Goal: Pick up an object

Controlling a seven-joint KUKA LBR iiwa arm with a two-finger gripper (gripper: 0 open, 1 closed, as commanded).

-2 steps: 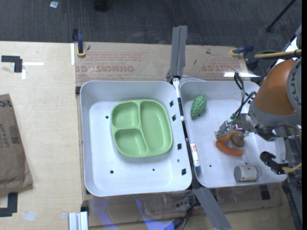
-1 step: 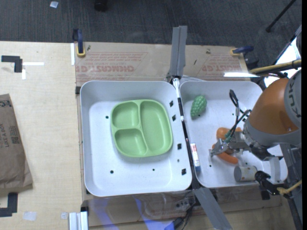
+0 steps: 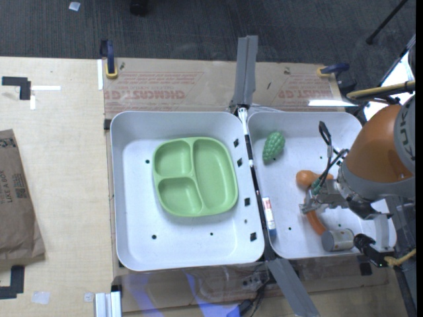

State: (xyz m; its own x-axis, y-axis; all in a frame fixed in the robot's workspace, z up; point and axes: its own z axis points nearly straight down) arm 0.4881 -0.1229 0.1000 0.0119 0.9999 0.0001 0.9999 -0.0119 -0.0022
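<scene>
The claw [image 3: 310, 202] sits low in the right bin [image 3: 291, 243]; its finger state cannot be determined. An orange object [image 3: 306, 177] lies just above it, an orange piece [image 3: 318, 224] just below. The green textured object [image 3: 273, 146] lies farther up-left. A green divided plate [image 3: 196, 176] occupies the left bin [image 3: 132, 243].

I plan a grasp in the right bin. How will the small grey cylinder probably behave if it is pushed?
The grey cylinder lies on its side, so it would probably roll. It looks rigid and smooth, perhaps slippery. The orange object lies close beside it and might block it.
</scene>
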